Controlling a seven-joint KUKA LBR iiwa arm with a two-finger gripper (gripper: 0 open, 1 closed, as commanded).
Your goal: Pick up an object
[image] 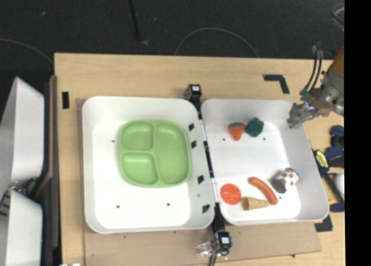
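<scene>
A wooden counter (145, 73) carries two shallow white bins side by side. The left bin (98, 201) holds a green divided plate (155, 153), lying flat near its middle. The right bin (272, 143) holds the small things the task could take: a strawberry-like toy (236, 130) and a dark green lump (254, 126) just beside each other in the upper part, and lower down an orange disc (231, 193), a cone-shaped piece (257, 203), a sausage (263, 189) and a small grey and white toy (286, 179), all close together near the lower right of that bin.

The end effector (298, 114) sits at the right of the frame, over the upper right rim of the right bin, apart from every object. Whether it is open or closed I cannot tell; it is too small and blurred here. It grips nothing that can be seen.

The pick looks not yet begun. The risk lies mostly in the crowded lower group: the sausage, cone and disc sit so near each other that a descent there could push one aside or catch two at once. The sausage and cone are probably prone to rolling or slipping from a pinch. The strawberry and green lump nearly touch too. A descent close to the bin wall could also strike the rim.
</scene>
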